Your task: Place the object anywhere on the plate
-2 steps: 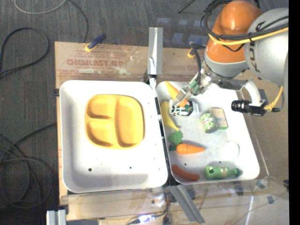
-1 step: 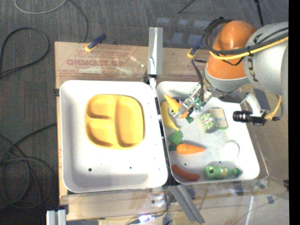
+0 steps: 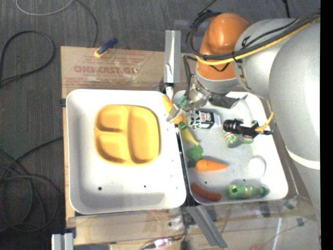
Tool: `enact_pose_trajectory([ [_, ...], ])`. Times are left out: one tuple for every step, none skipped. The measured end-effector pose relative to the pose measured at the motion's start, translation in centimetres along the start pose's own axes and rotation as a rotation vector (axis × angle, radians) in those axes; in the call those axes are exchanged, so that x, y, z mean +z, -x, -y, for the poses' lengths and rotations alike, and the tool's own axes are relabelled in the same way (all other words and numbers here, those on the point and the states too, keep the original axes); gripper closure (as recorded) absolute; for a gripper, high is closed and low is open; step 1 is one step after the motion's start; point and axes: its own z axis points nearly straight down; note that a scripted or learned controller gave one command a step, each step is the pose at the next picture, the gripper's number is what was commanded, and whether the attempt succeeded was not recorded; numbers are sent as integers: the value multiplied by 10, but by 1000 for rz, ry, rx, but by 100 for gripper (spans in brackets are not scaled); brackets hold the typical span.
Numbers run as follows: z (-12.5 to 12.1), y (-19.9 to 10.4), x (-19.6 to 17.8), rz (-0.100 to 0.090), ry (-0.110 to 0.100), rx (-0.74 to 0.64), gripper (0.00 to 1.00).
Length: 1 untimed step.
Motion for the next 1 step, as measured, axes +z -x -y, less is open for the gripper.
enact_pose_trajectory([
  [0,0,0,0,0,0,0],
])
